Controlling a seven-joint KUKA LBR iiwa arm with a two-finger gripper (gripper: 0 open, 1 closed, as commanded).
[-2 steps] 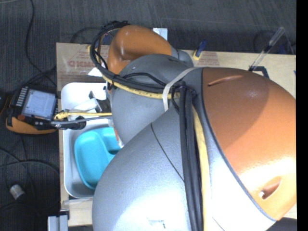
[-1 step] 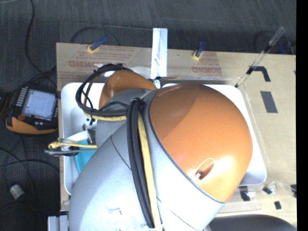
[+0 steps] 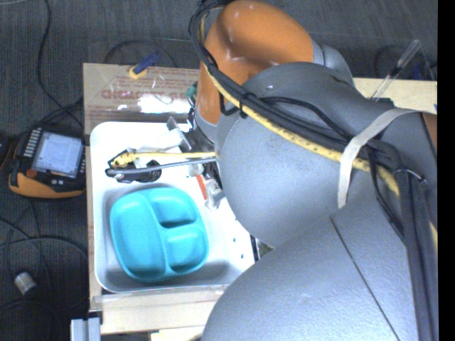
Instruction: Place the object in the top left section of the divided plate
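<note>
The turquoise divided plate [image 3: 158, 233] lies in the white bin's [image 3: 99, 212] near half, its sections bare. Beyond it, a cluster of utensils [image 3: 142, 165] (black, yellow, metal) rests by the bin's far wall. The grey arm [image 3: 306, 190] looms over the right, hiding the end effector; its opening cannot be told.

Position: one fixed camera above the bench.
Facing: looks down at a slant on the left bin [image 3: 99, 190] and plate [image 3: 158, 233].
Nearness: close; the arm [image 3: 313, 190], entering from the right, covers much of the frame.
</note>
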